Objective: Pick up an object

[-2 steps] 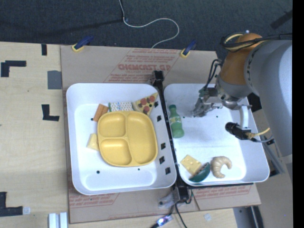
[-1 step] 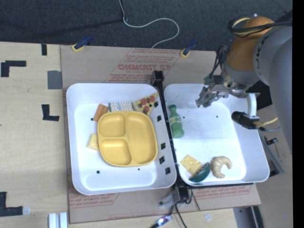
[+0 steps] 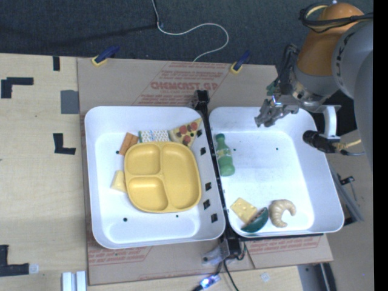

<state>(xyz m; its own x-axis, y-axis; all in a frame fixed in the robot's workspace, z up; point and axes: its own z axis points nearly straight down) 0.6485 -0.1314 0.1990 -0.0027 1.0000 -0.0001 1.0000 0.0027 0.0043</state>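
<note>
**Two bins, gripper hovering at the far rim**

Nearest us, in the right bin, we are counting three things together: one cheese wedge, one green piece and one croissant. Farther back, one green bottle is lying by the divider. The left bin is holding one yellow divided plate among several small food pieces. Farthest, the gripper is hanging over the right bin's back rim, carrying nothing; we cannot tell its opening.

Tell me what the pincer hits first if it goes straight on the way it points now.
The pincer points down at the right bin's far edge. It would probably meet bare bin floor there first; depth is unclear. The green bottle lies off to the side.
</note>
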